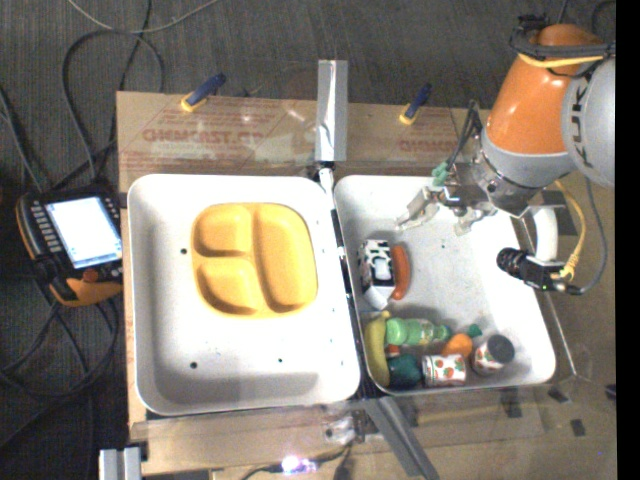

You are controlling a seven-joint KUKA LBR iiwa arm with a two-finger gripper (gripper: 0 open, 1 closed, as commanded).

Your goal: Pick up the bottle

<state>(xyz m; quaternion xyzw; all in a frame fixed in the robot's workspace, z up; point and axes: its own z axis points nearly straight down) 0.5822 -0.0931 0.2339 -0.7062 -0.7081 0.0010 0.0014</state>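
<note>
Hanging over the far end of the right bin (345, 230), the pincer (441, 210) has its fingers spread and nothing between them. Nearest it, toward the bin's left wall, lie a black-and-white toy (377, 264) and a red sausage-shaped piece (400, 271), side by side. Farther off, at the opposite end of the bin from the pincer, the bottle (416, 331), green with an orange cap, lies on its side, long axis across the bin. Crowding it are a banana (374, 344), a dark green cup (404, 370), a printed can (446, 368) and a small jar (494, 352). Beyond, the left bin (150, 268) holds a yellow divided tray (255, 258).
</note>
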